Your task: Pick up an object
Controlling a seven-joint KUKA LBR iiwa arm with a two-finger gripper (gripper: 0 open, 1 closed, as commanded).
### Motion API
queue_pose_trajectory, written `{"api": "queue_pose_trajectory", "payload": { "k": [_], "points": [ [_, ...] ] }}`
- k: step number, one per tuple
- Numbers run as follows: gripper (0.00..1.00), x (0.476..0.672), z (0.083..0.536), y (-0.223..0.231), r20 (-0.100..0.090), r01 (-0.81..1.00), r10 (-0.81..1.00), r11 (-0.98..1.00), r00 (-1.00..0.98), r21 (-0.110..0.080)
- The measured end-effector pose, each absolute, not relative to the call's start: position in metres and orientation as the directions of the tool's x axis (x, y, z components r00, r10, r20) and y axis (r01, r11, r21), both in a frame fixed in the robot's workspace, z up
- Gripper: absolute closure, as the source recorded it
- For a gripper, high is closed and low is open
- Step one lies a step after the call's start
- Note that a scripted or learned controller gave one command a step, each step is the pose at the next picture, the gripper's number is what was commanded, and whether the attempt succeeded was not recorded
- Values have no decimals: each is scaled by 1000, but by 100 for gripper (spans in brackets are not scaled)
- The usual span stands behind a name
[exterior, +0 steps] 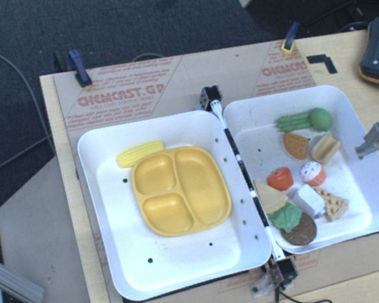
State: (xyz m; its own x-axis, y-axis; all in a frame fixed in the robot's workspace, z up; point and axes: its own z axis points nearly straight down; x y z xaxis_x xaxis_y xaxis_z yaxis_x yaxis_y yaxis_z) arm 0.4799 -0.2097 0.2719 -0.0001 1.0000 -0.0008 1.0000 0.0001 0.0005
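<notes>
white right bin (364,152) holds crowded toys; hand (371,143), state indeterminate, risks snagging its rim or pinching two.

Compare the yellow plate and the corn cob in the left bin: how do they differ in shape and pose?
The yellow plate is broad and flat with three compartments; the corn cob is a slim, ridged cylinder. The plate sits near the middle of the left bin; the cob lies on its side at the plate's far left corner. The plate is a deeper, orange-tinged yellow; the cob is brighter. Both are yellow and lie in this bin.
</notes>
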Motion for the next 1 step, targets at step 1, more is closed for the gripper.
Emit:
{"api": "queue_pose_trajectory", "payload": {
  "k": [1],
  "points": [
    [0, 542, 135, -155, 1, 1000, 1000, 1, -1, -1]
  ]
}}
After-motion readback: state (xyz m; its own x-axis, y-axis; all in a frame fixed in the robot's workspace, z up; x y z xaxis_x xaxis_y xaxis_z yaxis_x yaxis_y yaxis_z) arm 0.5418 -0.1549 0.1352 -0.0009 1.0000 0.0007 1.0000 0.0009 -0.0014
